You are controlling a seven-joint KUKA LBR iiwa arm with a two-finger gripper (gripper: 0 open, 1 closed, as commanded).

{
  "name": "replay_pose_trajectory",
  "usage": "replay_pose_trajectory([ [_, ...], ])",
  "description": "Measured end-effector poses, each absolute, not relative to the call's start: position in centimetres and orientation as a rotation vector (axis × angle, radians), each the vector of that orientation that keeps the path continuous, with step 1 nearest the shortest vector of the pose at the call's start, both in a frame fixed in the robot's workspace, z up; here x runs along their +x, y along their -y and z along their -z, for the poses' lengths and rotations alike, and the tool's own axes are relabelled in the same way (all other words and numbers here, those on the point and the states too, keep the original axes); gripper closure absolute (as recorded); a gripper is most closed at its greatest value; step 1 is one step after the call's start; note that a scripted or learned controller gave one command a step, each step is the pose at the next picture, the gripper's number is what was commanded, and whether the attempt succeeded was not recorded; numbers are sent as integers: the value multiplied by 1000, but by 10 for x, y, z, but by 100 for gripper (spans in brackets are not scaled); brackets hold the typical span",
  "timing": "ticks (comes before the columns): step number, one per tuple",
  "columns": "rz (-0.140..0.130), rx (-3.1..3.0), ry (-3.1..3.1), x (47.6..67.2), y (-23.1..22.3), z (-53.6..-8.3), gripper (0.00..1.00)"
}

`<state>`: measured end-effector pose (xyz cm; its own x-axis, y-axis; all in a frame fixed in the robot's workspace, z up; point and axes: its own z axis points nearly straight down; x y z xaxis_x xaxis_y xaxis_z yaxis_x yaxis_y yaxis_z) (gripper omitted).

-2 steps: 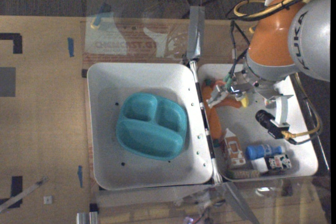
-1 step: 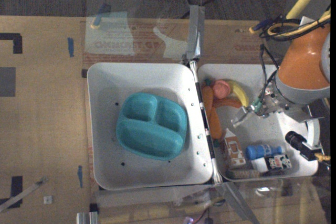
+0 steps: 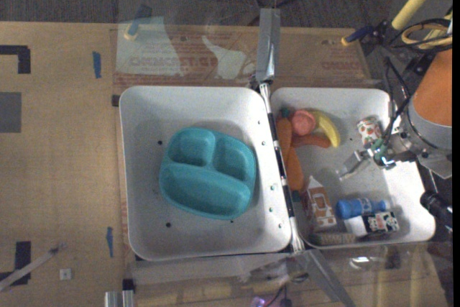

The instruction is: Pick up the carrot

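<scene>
The left bin [image 3: 136,176] holds a teal divided plate [image 3: 208,172]. The carrot [image 3: 290,154] lies along the right bin's [image 3: 410,226] nine-o'clock wall (beside a banana [image 3: 329,129]). The jaws [image 3: 359,163] hover mid-bin, slightly parted, gripping nothing.

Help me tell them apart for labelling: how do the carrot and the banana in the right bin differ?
The carrot is orange, long and straight; the banana is yellow, shorter and curved. The carrot lies along the bin's left wall, the banana farther right. Both lie flat in the right bin.
</scene>
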<state>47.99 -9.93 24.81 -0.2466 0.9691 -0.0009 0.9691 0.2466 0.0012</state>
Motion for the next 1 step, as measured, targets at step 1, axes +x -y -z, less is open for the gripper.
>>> replay_pose_trajectory([
  [1, 1, 2079, -2357, 504, 91, -184, 0],
])
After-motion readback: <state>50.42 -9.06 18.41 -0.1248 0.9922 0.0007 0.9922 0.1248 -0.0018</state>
